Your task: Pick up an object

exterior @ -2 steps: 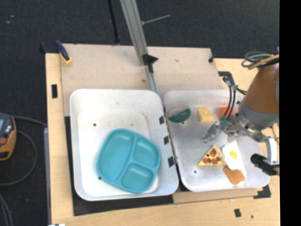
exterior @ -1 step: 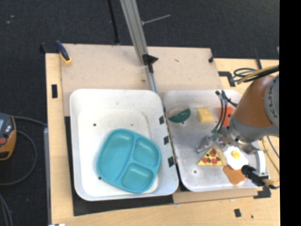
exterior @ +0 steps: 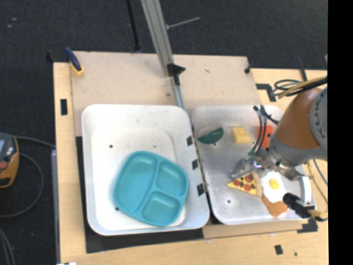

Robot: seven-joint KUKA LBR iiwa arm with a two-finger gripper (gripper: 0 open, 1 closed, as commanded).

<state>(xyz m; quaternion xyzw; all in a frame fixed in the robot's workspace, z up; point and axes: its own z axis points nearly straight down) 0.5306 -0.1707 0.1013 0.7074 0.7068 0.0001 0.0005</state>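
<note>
Right now your gripper [exterior: 246, 167] sits low in the right bin [exterior: 220, 206], just above the pizza slice [exterior: 246, 185]; you cannot tell from this angle how it stands or whether it grips anything. Room is tight there: a fried egg [exterior: 273, 185] and an orange piece [exterior: 274, 207] crowd the near right corner. A green piece [exterior: 210, 136] and cheese [exterior: 240, 134] lie toward the far side. Your left bin [exterior: 96, 126] holds a teal tray [exterior: 151, 187].
</note>
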